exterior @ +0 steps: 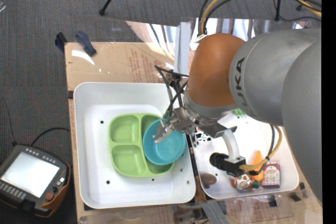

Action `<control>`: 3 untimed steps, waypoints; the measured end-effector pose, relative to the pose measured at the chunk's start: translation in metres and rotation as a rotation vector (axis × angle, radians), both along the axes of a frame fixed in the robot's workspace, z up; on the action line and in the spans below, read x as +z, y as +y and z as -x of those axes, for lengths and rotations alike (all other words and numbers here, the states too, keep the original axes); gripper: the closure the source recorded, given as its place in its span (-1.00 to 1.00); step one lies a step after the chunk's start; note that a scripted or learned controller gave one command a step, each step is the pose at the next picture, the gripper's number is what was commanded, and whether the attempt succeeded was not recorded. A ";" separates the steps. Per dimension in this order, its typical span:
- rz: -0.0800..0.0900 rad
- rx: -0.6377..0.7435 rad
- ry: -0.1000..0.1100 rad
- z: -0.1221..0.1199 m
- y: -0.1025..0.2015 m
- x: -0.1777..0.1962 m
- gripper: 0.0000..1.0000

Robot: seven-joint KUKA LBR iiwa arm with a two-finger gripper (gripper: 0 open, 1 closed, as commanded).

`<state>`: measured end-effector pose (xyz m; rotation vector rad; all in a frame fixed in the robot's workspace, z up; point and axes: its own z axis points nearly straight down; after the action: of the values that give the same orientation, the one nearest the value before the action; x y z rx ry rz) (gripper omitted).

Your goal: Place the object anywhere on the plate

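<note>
From my seat, the one thing I can read is the dark lettering "KU" on the grey arm (273, 76), running sideways just past its orange band; the rest of the word curves out of sight. The brown board (131, 60) behind the bins carries faint reddish printed lines, too blurred for me to make out. A small red-and-white packet (271, 174) in the right bin (286, 183) has some printing on it, but it is too small to read. The handheld screen (29, 173) at lower left glares blank.
</note>
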<state>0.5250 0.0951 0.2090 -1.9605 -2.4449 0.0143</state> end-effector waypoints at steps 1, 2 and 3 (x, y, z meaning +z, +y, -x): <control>0.002 -0.005 0.010 0.000 -0.003 0.006 1.00; -0.008 0.303 -0.002 -0.016 -0.031 -0.025 1.00; -0.005 0.357 0.000 0.048 -0.031 -0.025 1.00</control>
<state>0.4774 0.0640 0.1840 -1.4938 -2.7528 0.0100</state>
